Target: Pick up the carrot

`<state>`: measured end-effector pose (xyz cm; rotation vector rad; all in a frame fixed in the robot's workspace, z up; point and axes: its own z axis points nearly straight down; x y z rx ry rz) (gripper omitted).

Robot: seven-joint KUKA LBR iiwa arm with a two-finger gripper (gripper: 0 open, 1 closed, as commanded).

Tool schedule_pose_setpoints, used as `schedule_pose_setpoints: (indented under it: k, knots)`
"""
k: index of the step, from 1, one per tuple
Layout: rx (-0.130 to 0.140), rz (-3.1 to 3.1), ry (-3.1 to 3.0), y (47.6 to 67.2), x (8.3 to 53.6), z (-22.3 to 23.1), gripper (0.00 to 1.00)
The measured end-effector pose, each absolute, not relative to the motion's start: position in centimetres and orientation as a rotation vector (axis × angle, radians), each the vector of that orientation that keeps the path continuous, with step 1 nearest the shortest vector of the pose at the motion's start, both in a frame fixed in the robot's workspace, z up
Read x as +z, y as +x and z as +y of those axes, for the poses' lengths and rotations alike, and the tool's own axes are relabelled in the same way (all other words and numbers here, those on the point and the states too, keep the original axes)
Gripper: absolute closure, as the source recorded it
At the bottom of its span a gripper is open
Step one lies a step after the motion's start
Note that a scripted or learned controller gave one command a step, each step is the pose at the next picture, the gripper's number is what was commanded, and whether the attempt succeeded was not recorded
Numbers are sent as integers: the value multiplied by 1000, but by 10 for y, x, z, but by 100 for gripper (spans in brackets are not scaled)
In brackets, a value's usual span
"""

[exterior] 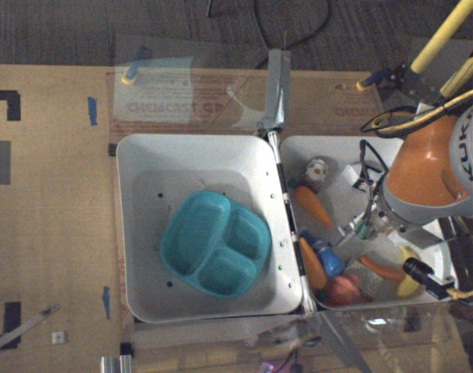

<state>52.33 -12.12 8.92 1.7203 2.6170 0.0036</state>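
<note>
From the camera above the table, my end effector [359,228] hung low over the right bin [341,148], under the orange band of my wrist, its tip near the middle of the bin floor. Whether it was spread or pressed together I could not tell; cables and the wrist housing blurred it, and nothing showed between its tips.

The carrot [314,206] lay just beyond my tip, towards the wall shared with the left bin [143,162] and slightly towards the far rim. Its long axis ran on a slant, thick end up near the small pale ball [317,171], thin end pointing down towards me. A second orange piece [311,263] lay along the dividing wall nearer the front rim, touching a blue item [329,259], with a reddish fruit [342,289] beside it.

I judged the coming move to be a short shift away from my arm's side, turning to close across the carrot's slanted axis. The teal tray [214,243] sat in the left bin, well apart.
</note>
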Motion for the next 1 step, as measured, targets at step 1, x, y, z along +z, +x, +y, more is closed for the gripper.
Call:
schedule_pose_setpoints:
  k: [1]
  knots:
    - [7, 2641, 1681, 596, 89, -109, 0]
